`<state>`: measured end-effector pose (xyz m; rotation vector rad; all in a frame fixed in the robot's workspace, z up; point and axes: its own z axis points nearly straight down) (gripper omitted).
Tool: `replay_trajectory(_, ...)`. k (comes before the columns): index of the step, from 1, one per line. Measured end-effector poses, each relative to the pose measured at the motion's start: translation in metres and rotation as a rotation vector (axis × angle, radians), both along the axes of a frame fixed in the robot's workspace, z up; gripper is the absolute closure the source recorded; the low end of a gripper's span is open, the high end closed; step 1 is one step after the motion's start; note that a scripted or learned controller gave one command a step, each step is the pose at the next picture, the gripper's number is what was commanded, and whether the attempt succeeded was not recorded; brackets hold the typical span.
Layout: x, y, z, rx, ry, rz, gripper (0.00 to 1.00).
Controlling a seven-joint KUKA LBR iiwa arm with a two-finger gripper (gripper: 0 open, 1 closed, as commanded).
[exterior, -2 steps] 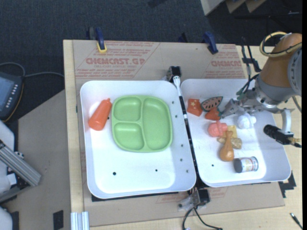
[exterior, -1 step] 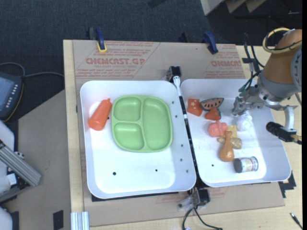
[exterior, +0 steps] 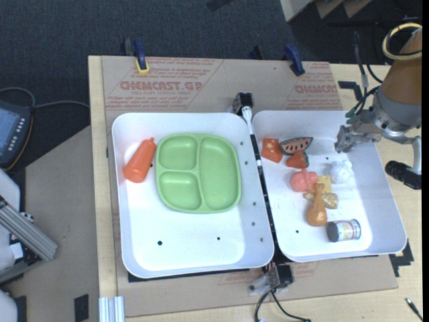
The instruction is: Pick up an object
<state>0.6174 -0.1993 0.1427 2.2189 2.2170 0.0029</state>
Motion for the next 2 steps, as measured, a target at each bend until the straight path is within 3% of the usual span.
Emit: replay_trajectory(2, -0.003, 0.002, 0.085, 0.0, -0.001, 0.002, 1.0)
